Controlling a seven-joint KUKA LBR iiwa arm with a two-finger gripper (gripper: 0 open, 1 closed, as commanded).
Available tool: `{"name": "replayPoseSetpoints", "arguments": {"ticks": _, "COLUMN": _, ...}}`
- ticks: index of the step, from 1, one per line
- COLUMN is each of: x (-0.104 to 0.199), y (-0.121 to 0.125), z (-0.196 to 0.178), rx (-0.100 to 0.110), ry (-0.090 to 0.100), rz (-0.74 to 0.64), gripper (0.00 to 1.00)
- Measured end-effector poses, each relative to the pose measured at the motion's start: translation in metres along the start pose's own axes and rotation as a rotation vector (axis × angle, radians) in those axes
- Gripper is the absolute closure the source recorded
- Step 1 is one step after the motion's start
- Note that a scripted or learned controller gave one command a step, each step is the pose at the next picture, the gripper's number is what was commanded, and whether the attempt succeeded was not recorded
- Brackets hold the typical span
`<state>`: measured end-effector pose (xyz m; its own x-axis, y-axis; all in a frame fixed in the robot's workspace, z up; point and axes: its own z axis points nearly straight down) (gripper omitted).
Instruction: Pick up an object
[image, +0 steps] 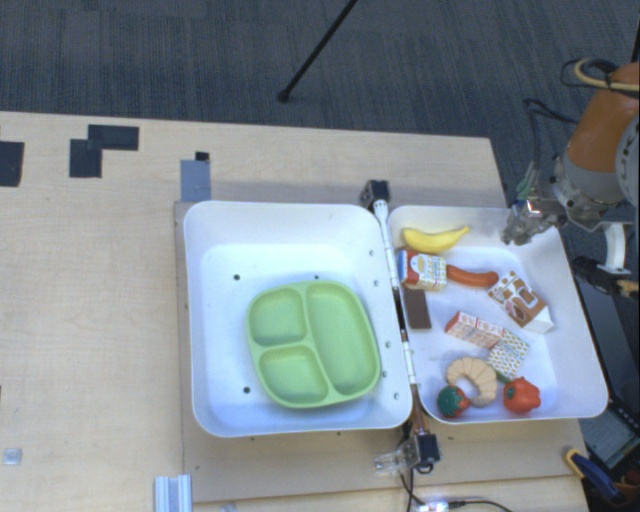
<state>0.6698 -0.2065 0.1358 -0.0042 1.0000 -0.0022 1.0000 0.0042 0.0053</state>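
- lying in the right bin (580, 330) is a scatter of toy food: a smooth yellow banana (435, 238) at 11 o'clock, a slim red-orange sausage (472, 277) just below it, and a small printed carton (425, 271) touching the sausage's left end.
- a brown-and-white boxed snack (521, 299) sits at 3 o'clock; a flat patterned packet (487, 337) lies near the centre.
- a tan, ridged croissant (473, 379) rests at 6 o'clock, between a green-and-red round fruit (452, 401) and a glossy red tomato (521, 396).
- a dark brown bar (416, 309) lies along the left wall.
- the left bin (215, 300) holds a matte green three-compartment plate (314, 343).
- the gripper (524, 226) hangs over the right bin's 1 o'clock corner; nothing shows between its tips, and its spread cannot be told.
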Motion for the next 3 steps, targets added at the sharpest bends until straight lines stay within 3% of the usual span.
{"name": "replayPoseSetpoints", "arguments": {"ticks": 1, "x": 0.001, "y": 0.0, "z": 0.001, "rx": 0.001, "ry": 0.001, "rz": -0.001, "gripper": 0.0}}
{"name": "replayPoseSetpoints", "arguments": {"ticks": 2, "x": 0.003, "y": -0.067, "z": 0.05, "rx": 0.002, "ry": 0.005, "rz": -0.002, "gripper": 0.0}}
{"name": "replayPoseSetpoints", "arguments": {"ticks": 3, "x": 0.003, "y": -0.065, "z": 0.038, "rx": -0.004, "ry": 0.002, "rz": -0.002, "gripper": 1.0}}
